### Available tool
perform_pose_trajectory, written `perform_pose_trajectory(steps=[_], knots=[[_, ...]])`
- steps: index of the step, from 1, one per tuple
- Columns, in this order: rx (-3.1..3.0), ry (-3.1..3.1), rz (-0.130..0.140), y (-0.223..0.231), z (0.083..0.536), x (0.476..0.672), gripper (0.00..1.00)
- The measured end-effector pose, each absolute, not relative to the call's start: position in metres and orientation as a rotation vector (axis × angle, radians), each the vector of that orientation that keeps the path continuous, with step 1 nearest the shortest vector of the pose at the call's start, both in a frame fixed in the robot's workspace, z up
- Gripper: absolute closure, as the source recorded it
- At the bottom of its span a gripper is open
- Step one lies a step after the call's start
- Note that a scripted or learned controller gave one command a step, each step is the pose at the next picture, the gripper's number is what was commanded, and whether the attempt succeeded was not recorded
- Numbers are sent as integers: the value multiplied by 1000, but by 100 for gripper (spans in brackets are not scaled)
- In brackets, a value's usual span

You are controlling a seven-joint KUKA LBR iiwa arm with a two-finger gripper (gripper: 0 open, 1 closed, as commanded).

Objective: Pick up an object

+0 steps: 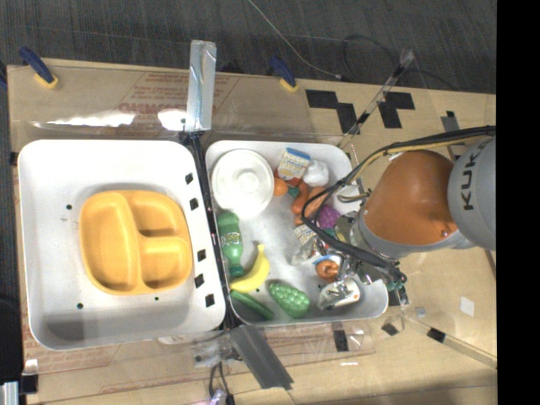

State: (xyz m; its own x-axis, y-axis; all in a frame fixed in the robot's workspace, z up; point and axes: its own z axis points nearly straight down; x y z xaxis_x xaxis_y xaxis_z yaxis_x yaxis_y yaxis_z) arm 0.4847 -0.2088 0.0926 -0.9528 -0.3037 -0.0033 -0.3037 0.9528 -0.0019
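- Dark ribbed floor (101,15) along the top, one thin white cable (253,11) trailing over it.
- One brown cardboard-like bench top (253,91) under everything; black tape marks (359,106) at upper right, two blue clamps (38,66) on its top edge.
- Two shallow white bins: left bin (38,251), right bin (221,154), touching along the middle; silver tape strip (202,83) stands above the seam.
- One arm (413,197), orange band with a grey link, comes in from the right and covers the right bin's right side.
- One yellow divided tray (135,239) in the left bin, three compartments.
- Right bin clutter, task objects all here: one white round lid or bowl (243,180) top left; one green bottle (229,239) at the left wall; one yellow banana (253,275); two more green items near the bottom, a bumpy one (289,298) and a dark flat one (253,306) partly under the banana.
- One small printed carton (294,163) at the top, one purple piece (327,218), several orange bits (301,201); hard to count, cables cross them.
- Gripper (342,289) low in the bin's lower right corner, shiny, among the clutter; whether it is wide, narrow or holding anything, cannot tell.
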Motion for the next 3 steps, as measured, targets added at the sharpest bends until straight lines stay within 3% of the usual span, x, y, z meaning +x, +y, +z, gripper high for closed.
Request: perform_pose_trajectory(steps=[3], knots=[[-568, 3090, 2, -209, 92, 492, 0]])
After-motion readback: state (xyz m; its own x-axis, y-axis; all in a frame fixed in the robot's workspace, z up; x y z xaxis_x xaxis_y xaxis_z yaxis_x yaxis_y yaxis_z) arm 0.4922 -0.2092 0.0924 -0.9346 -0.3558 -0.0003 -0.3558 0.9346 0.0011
